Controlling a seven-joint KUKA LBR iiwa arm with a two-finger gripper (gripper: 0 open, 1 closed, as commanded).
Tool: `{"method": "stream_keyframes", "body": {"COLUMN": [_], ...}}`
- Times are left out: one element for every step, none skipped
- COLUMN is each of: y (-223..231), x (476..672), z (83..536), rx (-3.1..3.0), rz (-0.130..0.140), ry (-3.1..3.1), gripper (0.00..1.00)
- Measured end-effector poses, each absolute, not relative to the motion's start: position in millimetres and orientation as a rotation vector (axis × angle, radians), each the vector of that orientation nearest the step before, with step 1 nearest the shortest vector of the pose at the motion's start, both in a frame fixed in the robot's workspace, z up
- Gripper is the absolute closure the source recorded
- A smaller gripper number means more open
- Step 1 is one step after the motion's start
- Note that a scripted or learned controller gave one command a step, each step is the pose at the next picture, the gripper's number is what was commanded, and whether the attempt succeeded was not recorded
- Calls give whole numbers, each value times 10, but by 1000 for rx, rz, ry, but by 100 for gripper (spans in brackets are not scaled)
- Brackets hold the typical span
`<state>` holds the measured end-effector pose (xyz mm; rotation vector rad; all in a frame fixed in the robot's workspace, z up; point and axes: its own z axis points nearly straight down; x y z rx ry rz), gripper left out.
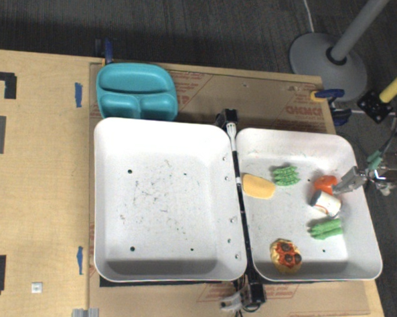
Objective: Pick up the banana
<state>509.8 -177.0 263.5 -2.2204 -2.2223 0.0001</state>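
The desk (35, 198) carries two white bins side by side. They are shallow, I judge, so that I can reach in from above. The left bin (162, 199) has only scuff marks on its floor. A teal tray (137, 90) sits at its far edge, out of my way.

The right bin (275, 223) holds the loose things. The banana (258, 186), a stubby yellow piece, lies flat just beside that bin's left wall. Two green pieces (285, 174) (326, 228) and a round spotted toy (286, 254) are scattered near it.

My claw (350, 182) hangs over the bin's right edge, just beside an orange-and-white piece (325, 194) and well apart from the banana. I cannot tell whether the claw is apart or together. The wall beside the banana may crowd my approach.
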Motion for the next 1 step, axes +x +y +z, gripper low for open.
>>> {"method": "stream_keyframes", "body": {"y": [-1432], "x": [5224], "z": [1077], "rx": [-2302], "rz": [2], "ry": [-2134], "gripper": [0]}}
